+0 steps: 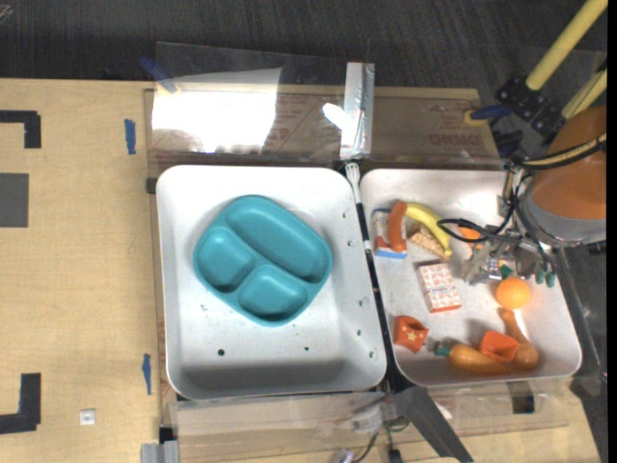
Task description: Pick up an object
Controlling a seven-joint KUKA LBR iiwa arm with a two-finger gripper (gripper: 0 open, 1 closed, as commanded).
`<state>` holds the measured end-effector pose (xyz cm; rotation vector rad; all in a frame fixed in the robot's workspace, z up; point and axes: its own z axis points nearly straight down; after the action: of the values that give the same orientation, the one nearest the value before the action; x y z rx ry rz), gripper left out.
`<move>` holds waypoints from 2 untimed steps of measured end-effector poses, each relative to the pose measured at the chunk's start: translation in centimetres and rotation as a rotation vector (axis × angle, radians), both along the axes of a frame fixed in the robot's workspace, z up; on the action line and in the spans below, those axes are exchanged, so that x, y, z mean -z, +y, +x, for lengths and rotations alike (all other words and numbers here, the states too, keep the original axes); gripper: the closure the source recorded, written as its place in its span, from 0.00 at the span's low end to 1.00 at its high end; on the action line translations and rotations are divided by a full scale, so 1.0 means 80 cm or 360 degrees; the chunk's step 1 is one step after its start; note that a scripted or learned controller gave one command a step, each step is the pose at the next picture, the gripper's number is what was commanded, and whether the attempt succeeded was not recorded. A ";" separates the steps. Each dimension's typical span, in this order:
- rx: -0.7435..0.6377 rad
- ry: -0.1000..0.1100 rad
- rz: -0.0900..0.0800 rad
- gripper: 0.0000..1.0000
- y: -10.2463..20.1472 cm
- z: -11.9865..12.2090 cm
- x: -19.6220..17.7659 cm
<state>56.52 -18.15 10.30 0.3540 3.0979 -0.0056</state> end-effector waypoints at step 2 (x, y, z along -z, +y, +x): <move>0.0029 0.0021 0.0008 0.00 -0.006 0.019 0.018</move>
<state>58.03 -18.62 8.86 0.3841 3.1080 -0.0008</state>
